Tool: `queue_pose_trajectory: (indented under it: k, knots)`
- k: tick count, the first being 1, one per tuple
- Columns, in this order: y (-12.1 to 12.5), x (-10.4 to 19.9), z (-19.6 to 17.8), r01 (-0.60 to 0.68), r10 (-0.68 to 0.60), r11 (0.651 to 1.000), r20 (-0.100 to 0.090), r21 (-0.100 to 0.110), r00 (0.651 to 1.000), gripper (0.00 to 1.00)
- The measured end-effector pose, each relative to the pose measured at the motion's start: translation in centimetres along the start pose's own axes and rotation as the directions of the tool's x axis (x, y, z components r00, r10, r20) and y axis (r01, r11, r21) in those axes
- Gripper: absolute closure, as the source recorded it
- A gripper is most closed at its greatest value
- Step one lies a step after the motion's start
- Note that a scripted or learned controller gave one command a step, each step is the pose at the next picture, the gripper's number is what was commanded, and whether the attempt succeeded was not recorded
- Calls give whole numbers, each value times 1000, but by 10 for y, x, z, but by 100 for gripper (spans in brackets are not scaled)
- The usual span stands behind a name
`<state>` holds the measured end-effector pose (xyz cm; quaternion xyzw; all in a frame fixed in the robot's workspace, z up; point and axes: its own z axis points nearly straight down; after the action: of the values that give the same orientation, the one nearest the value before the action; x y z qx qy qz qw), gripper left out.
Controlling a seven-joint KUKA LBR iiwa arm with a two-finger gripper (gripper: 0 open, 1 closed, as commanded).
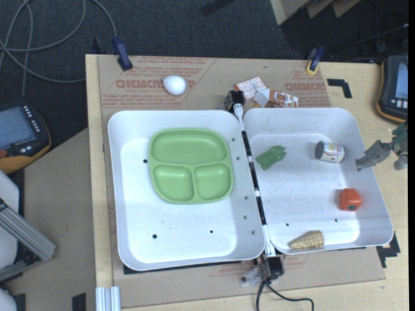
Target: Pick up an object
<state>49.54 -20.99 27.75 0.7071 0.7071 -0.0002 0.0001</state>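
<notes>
Your candidates all sit in the right bin: a small can lying on its side near the far right, a green vegetable piece close to the divide, a red-orange tomato-like thing by the right wall, and a cone at the near rim. You can catch the gripper at the bin's right edge, just beside the can, cut off by the frame; I cannot tell its finger state. Over in the left bin lies a green divided plate. Beyond the bins, a white egg and crumpled wrappers rest on the board.
</notes>
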Motion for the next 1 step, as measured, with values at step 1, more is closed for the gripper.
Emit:
queue_pose_trajectory:
  k: [1]
  knots:
    - [58, -2, 96, 1, -1, 1000, -1, 2, 1000, 0]
